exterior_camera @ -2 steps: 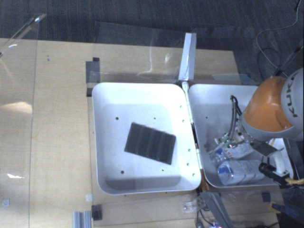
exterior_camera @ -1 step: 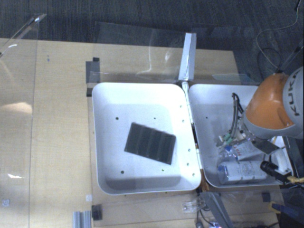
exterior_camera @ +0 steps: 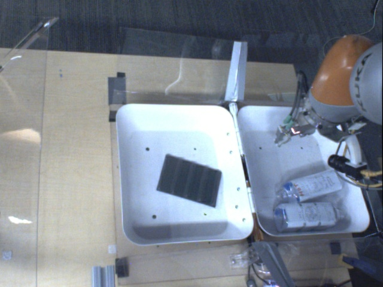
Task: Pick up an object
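Gripper (exterior_camera: 289,131) hangs over the right bin's (exterior_camera: 263,160) far side, jaw state unclear; two plastic bottles (exterior_camera: 308,202) lie at its near end, a dark pad (exterior_camera: 189,180) in the left bin (exterior_camera: 137,130).

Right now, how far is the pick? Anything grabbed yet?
Done: nothing lifted. The dark ribbed rectangular pad lies flat in the left white bin, and two clear plastic bottles with blue caps lie in the right white bin.
In hand: the gripper sits over the right bin's far end, nothing visible between its fingers.
Left: descend onto an object, close, lift.
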Action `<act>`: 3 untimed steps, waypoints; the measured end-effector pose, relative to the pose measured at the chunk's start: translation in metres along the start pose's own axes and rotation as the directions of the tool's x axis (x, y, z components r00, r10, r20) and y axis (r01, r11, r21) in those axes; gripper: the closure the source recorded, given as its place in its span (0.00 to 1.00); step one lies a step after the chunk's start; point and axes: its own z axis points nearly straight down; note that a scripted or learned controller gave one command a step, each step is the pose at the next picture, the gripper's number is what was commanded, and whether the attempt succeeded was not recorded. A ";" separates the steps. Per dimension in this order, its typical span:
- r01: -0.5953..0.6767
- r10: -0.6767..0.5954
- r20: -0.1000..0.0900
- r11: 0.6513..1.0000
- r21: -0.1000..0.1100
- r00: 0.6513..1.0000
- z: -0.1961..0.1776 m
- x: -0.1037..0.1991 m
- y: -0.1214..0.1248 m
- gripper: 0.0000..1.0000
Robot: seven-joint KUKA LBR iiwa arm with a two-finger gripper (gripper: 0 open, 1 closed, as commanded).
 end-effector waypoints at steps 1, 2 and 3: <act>0.000 0.000 0.000 1.000 0.000 1.000 0.000 0.000 0.000 0.00; 0.007 -0.007 0.003 1.000 -0.006 1.000 -0.012 0.001 0.003 1.00; 0.007 -0.007 0.003 1.000 -0.006 1.000 -0.012 0.001 0.003 0.00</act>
